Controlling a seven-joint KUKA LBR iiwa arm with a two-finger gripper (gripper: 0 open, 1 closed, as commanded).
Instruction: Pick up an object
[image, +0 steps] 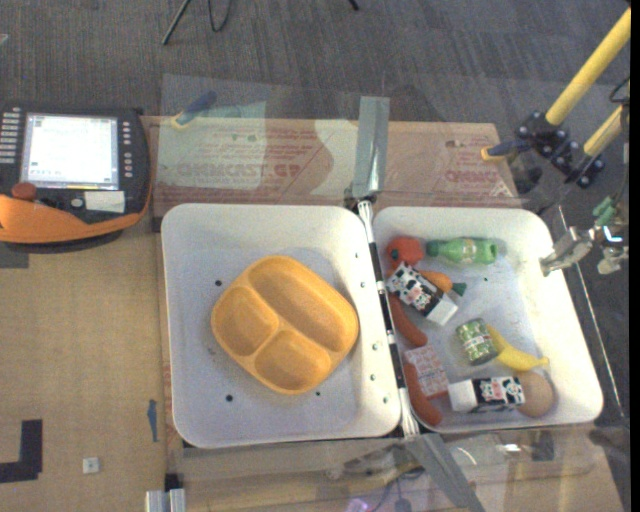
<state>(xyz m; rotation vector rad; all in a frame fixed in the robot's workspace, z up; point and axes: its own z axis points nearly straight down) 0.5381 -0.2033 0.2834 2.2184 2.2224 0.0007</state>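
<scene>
Nothing lifted yet: every candidate down in the right bin (570, 330), at the right of the camera view. Along its far wall, a green bottle (462, 250) on its side, with a red rounded piece (404, 249) just beside it towards the divider. Below those, a black-and-white carton (412, 290) at a tilt, touching a small orange carrot (438, 281). Hugging the divider, a long red sausage shape (397, 321). Mid-bin, a little green can (477, 342), and just beside it a yellow banana (521, 356) pointing towards the right wall. Nearer the front, a pale pink printed packet (428, 372) lying flat, another red piece (425, 408) poking out beneath it, a second black-and-white carton (488, 393) on its side, and a brown egg-like ball (538, 394) touching that carton's end, tucked into the front right corner. As for the gripper: spread or pressed together, cannot tell from this view. Across the divider, in the left bin (185, 380), an orange three-compartment plate (285, 322) sitting near the middle, turned at a slant. Further out on the brown tabletop (80, 350), a control pendant (70, 175) with a lit screen and an orange underside, well apart from both bins at far left. Up in the top right corner, two yellow poles (592, 68) on dark clamps.
</scene>
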